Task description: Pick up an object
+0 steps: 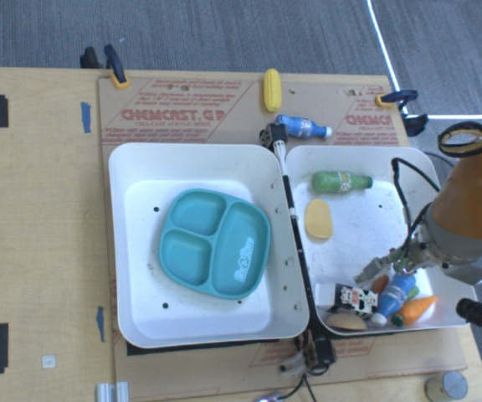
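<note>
Right now my claw point(389, 268) is hovering low in the right bin point(366, 224), just above the blue bottle point(398, 292) lying beside a carrot point(419, 308). I cannot tell its grip.

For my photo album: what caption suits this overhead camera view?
Robot gripper reaches toward a blue bottle among toys in the right bin.

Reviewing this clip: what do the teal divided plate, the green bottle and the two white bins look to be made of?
Teal divided plate: likely moulded plastic, smooth with a soft sheen, even colour and rounded compartment edges. Green bottle: looks like a glossy plastic toy, with a highlight along its side. Left bin and right bin: apparently thin formed plastic with rounded corners, matte white; the right one's floor is scuffed and speckled.
</note>
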`<move>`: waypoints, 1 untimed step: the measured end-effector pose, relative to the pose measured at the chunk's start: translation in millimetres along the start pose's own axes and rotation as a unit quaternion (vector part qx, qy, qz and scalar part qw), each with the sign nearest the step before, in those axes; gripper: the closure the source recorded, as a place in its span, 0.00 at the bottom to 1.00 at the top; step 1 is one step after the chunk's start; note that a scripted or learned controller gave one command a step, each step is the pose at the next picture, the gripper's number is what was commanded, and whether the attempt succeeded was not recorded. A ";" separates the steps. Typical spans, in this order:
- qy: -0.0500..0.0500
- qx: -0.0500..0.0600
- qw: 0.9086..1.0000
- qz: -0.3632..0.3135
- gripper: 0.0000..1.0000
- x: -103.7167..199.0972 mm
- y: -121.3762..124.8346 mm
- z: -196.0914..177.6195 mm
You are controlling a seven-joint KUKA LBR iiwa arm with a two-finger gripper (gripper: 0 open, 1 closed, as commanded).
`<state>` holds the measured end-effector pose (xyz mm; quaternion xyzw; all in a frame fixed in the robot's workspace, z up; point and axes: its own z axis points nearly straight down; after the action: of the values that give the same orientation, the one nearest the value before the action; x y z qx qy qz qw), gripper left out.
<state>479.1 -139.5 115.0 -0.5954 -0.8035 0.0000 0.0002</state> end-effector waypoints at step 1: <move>-0.001 -0.001 0.990 -0.139 0.00 -14.5 15.8 29.1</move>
<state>498.4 -148.7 85.9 -0.4783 -0.8782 -0.0004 -0.0008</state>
